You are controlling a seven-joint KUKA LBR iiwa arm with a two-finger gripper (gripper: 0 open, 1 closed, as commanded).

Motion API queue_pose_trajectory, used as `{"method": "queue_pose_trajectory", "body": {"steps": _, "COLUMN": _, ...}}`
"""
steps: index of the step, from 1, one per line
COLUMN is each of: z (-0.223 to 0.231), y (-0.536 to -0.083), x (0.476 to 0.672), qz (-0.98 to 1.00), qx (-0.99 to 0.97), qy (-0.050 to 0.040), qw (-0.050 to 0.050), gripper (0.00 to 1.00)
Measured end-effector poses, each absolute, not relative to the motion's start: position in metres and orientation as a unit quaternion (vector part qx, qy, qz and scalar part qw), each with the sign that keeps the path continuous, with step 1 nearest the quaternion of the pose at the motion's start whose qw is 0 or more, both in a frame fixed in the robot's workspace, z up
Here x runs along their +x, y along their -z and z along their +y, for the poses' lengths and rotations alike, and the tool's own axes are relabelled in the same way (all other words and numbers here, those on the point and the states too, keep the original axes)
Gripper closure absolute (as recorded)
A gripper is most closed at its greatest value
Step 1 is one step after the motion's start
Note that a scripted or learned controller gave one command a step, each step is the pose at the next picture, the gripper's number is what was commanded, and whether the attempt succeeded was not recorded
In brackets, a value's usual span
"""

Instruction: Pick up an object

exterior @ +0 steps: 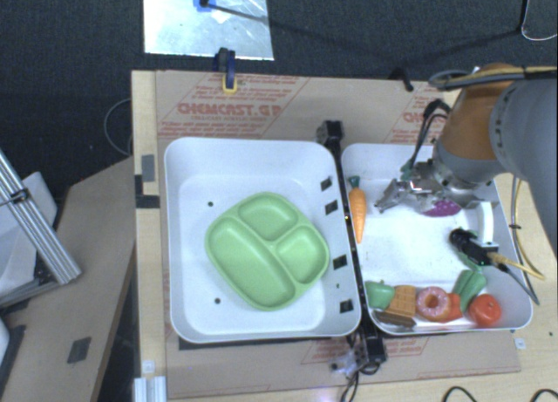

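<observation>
My gripper (385,196) hangs over the upper middle of the right bin (410,252), its metal fingers pointing left and standing open with nothing between them. An orange toy carrot (357,208) lies along the bin's left wall, just left of the fingertips. A purple toy (444,208) peeks out from under the wrist. Along the bin's front edge sit a green piece (379,292), a tan waffle (401,303), a pink doughnut (433,303), a green pepper (468,285) and a red tomato (486,308).
The left bin (192,182) holds a green divided plate (267,250). A black divider (342,217) with clips runs between the bins. The grey arm with its orange band (475,126) comes in from the upper right.
</observation>
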State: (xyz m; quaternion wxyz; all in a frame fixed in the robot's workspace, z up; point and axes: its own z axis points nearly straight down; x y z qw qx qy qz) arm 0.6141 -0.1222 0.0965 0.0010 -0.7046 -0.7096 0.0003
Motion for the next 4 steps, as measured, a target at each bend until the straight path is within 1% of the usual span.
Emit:
{"method": "queue_pose_trajectory", "body": {"steps": 1, "z": -0.122, "y": -0.084, "x": 0.615, "qz": -0.709, "qx": -0.705, "qy": 0.0, "qw": 0.0, "gripper": 0.0}}
{"method": "queue_pose_trajectory", "body": {"steps": 2, "z": -0.122, "y": -0.096, "x": 0.616, "qz": -0.709, "qx": -0.705, "qy": 0.0013, "qw": -0.001, "gripper": 1.0}}
{"method": "queue_pose_trajectory", "body": {"steps": 3, "z": -0.121, "y": -0.156, "x": 0.627, "qz": -0.709, "qx": -0.705, "qy": 0.0024, "qw": -0.003, "gripper": 1.0}}
{"method": "queue_pose_trajectory", "body": {"steps": 4, "z": -0.119, "y": -0.221, "x": 0.627, "qz": -0.71, "qx": -0.705, "qy": 0.0027, "qw": -0.004, "gripper": 1.0}}
